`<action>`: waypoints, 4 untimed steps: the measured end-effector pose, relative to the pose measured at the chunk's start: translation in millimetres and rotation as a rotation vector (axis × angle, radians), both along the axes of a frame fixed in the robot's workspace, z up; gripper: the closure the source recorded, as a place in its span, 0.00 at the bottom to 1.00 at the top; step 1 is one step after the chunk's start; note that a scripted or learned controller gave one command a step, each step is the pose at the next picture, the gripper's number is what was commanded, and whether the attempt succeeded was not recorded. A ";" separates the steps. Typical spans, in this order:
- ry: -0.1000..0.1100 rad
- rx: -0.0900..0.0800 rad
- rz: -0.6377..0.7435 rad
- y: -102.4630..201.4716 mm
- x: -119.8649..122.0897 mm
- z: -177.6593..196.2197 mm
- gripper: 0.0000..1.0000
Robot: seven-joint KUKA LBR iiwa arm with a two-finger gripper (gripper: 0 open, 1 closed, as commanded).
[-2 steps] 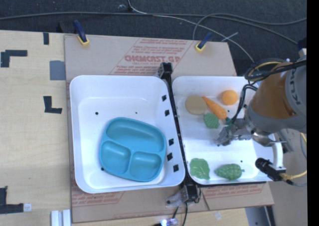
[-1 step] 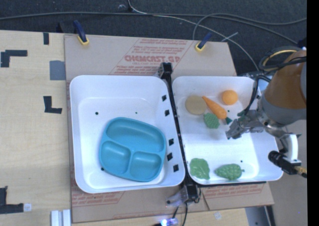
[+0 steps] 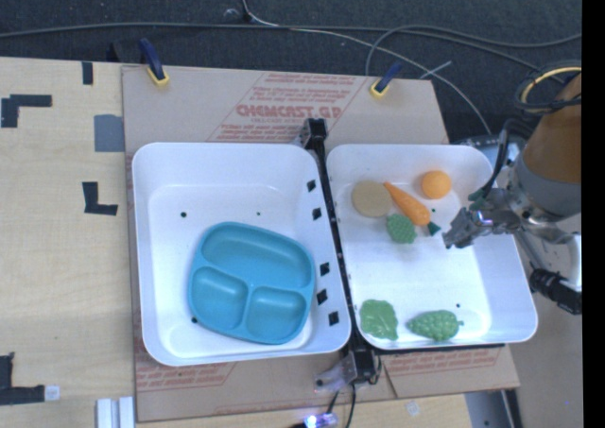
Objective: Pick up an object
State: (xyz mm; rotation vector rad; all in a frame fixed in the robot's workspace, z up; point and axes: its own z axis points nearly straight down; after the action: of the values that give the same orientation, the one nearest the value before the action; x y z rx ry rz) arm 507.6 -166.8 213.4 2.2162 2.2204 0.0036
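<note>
While nothing is seen between its fingers, the hand (image 3: 460,232) is held just right of a slim orange carrot (image 3: 407,202); its grip state cannot be told.

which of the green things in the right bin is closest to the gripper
The small green piece at the carrot's lower end; the other two green items lie along the bin's near edge.

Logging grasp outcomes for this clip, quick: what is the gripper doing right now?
Gripper: over the right bin, just right of the carrot; nothing seen between its fingers; open or closed cannot be told.
</note>
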 end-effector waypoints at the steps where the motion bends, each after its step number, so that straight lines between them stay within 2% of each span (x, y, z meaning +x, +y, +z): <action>1: 0.005 0.004 0.006 61.3 10.9 -5.0 1.00; 4: 0.005 0.003 0.005 206.8 55.6 17.4 1.00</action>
State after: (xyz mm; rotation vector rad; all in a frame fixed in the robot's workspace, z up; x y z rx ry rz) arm 563.1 40.0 230.8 2.2142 2.2304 0.0014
